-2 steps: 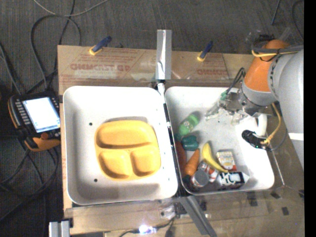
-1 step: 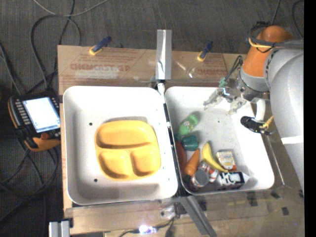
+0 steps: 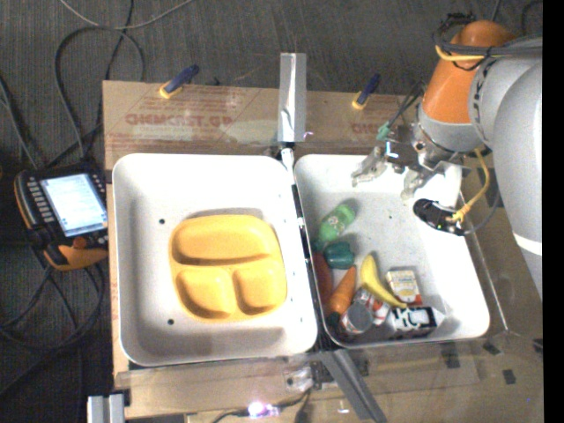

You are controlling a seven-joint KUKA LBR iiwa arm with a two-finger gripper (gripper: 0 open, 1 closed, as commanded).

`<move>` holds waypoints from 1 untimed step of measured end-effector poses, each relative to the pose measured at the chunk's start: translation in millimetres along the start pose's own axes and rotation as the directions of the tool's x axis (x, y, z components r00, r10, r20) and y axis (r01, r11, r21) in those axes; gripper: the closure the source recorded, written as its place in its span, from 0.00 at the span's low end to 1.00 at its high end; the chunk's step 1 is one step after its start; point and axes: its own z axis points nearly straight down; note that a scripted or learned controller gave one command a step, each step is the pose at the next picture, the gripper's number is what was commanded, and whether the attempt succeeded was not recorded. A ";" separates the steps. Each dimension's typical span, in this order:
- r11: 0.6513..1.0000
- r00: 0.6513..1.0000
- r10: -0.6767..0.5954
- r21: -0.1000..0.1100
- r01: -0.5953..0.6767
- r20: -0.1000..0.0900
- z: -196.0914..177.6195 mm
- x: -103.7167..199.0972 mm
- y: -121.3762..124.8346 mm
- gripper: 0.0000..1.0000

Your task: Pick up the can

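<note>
Red printed lettering runs across the cardboard sheet (image 3: 211,120) at 12 o'clock of the left bin (image 3: 132,236), too faint to read. White marks on the black packet (image 3: 412,319), at 5 o'clock in the right bin (image 3: 467,263), are illegible.

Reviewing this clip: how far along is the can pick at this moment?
Nothing looks done yet. The can lies among clutter at the right bin's near edge, beside the carrot and banana. In hand: the open, empty gripper is above the bin's far end. Left: approach, grasp, lift.
</note>
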 end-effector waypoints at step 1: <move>1.000 1.000 -0.028 -0.008 0.028 -0.002 83.2 -8.0 -85.2 0.00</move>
